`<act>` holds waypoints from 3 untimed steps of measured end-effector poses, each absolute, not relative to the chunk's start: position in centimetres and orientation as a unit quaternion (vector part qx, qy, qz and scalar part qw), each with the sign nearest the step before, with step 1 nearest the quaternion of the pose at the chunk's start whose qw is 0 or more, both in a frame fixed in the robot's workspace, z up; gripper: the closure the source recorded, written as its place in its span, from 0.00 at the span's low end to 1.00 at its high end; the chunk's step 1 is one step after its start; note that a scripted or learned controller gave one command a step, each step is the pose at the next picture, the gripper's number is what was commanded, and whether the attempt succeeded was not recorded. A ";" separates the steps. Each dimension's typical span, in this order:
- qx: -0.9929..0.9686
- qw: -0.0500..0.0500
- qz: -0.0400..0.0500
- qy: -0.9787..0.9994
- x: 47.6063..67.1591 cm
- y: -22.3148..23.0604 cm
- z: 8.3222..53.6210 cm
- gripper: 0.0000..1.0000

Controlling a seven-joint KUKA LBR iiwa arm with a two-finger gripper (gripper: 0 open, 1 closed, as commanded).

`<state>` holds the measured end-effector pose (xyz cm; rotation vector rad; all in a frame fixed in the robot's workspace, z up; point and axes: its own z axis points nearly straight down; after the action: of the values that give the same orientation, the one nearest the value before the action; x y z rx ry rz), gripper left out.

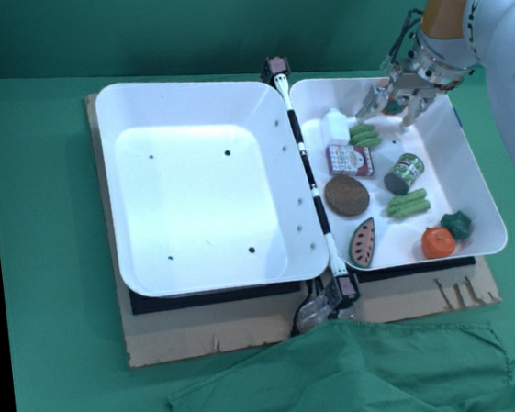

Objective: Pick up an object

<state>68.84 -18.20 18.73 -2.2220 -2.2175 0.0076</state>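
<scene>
Arm enters from upper right of the frame, orange band near the top edge, wrist angled down and left over the right bin (481,221). Gripper (392,105) hangs over the upper part of that bin; fingers spread apart, nothing visible between them. Just left of and below the fingertips: a green pod-like vegetable (365,135), lying flat, apart from the gripper. To its left, a small white bottle (337,124) near the bin's upper left corner. Below these, a red and white packet (349,159), then a brown round cookie-like disc (346,195). Centre of bin: a small can with green label (404,173) on its side; just below it a second green pod piece (408,203). Lower left of bin: watermelon slice (363,241). Lower right corner: orange fruit (438,242) touching a dark green vegetable (457,224). Left bin (136,113) fills the middle left of the frame. Both bins sit on cardboard over green cloth.
</scene>
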 end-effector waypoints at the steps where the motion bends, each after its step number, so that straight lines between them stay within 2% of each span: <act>1: -0.708 0.000 0.001 -0.706 68.9 -18.4 18.5 0.00; 2: -0.708 -0.005 0.000 -0.706 69.1 -18.5 20.0 1.00; 3: -0.708 -0.005 -0.003 -0.707 69.6 -17.6 25.7 1.00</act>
<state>69.63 -17.61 25.67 -2.2302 -2.2272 -0.0087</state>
